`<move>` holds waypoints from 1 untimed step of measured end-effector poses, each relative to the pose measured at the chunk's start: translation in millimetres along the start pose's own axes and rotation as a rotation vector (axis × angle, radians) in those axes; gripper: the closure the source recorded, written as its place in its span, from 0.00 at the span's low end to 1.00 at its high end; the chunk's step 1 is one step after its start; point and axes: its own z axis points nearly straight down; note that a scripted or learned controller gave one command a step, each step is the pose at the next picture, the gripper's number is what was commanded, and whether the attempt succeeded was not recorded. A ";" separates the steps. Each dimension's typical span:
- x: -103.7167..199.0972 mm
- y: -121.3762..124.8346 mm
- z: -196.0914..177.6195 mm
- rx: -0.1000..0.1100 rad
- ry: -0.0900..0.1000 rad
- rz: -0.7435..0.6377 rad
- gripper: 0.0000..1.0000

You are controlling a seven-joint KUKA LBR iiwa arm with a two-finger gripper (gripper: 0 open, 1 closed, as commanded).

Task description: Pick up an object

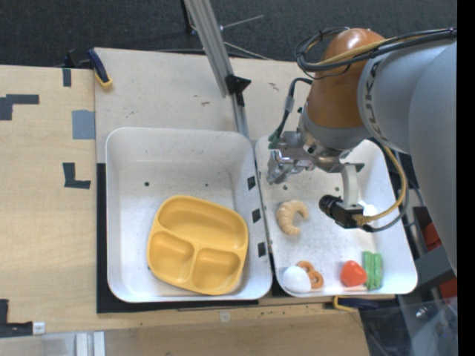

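My claw [277, 170] hangs over the right bin [397, 262]; I cannot tell its grip state. A croissant [292, 216] lies just below it, apart.

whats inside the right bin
A croissant, a white egg, a small pretzel and a red and green vegetable. The arm covers the bin's far part.

matt yellow plastic tray [197, 245]; wooden bench [44, 199]
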 end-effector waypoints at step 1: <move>50.5 -7.9 -2.0 -0.001 0.001 0.000 1.00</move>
